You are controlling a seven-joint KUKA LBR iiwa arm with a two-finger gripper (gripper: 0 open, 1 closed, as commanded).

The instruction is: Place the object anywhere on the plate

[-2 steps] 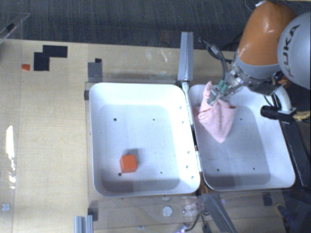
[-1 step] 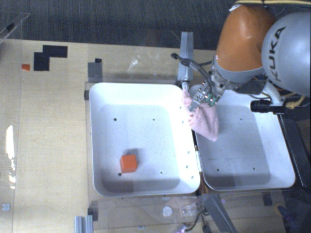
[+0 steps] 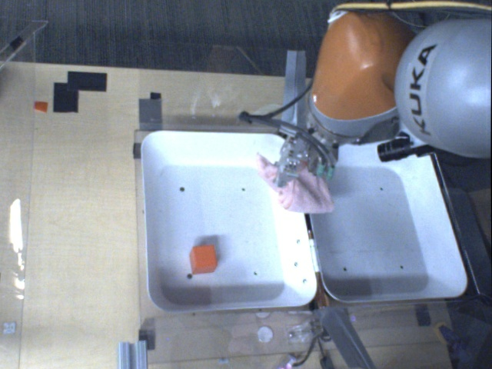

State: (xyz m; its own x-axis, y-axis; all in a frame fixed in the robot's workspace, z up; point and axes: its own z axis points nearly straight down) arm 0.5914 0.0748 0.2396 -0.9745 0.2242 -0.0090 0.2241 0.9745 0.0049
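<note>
A crumpled pink cloth [image 3: 301, 192] hangs from my gripper [image 3: 304, 164], over the seam between the two white bins. The fingers are shut on the cloth's upper part, and its lower folds droop toward the right rim of the left bin [image 3: 223, 206]. The grey arm with its orange band comes in from the upper right and hides the back corner of the right bin [image 3: 384, 229]. An orange cube [image 3: 204, 259] lies on the floor of the left bin, near its front, well to the left of and below the gripper.
Black cables run from the wrist over the back rim of the left bin. Black blocks [image 3: 77, 89] and a small orange tag [image 3: 41, 107] lie on the wooden bench at the far left. Metal brackets stand at the bins' corners.
</note>
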